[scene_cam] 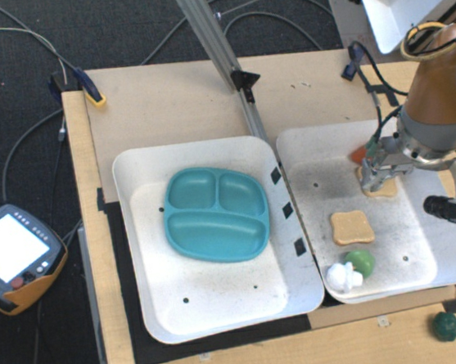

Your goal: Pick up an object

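The arm reaches in from the right with its jaws [374, 180] lowered into the right bin [449, 269], so the step in hand looks like the descent onto a chosen object, just before or at the close. Directly under the jaws lies a small tan piece [384, 190], partly covered by the metal of the wrist; it appears to touch or sit just beneath the jaws, but whether they are spread around it or already pressed together cannot be told from this slanted view, and nothing shows them gripping it. A bit of red object [359, 153] peeks out just beside the jaws on the far side. Nearer the front of the same bin rests a slice of toast [351, 227], apart from the jaws, and below it a green ball [361, 262] touches a white object [341, 277] close to the bin's front rim. The left bin [165, 308] holds a teal divided plate [215, 214], well apart from the arm. The next move, by my judgement, calls for a firm close on the tan piece and a straight lift, since the flat piece could slip free against the bin floor.
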